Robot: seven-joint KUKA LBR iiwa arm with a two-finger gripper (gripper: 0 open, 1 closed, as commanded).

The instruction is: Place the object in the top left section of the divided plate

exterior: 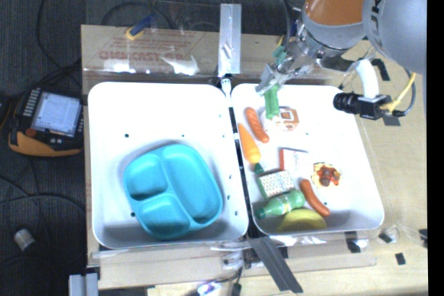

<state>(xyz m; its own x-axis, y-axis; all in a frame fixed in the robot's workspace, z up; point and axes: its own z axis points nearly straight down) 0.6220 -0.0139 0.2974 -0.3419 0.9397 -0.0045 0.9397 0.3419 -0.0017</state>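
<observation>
Position is taken first from the long green toy piece point(270, 105), which is seen over the far left corner of the right bin point(361, 149), standing roughly on end, its long axis running away from the bin's far rim. Its upper end meets the tip of the gripper point(272, 82), which is reached down from the far right. Whether the piece is actually clamped or merely touched from above cannot be told, and the width of the claw cannot be read either.

The blue divided plate point(208, 208) is found in the left bin point(111, 114), toward that bin's near edge. Its top left section point(144, 178) is the small compartment closest to the bin's left wall. From the gripper, that section lies well apart, to the left and nearer the bench's front, across the wall shared by the two bins.

The coming move is judged to depend on that diagonal carry over the divider, with the piece laid down lengthwise so that it fits within the small compartment.

Beside the green piece, a sausage point(255, 125) and a carrot point(248, 143) are laid along the right bin's left wall, and other toy foods are gathered at its near edge.
</observation>
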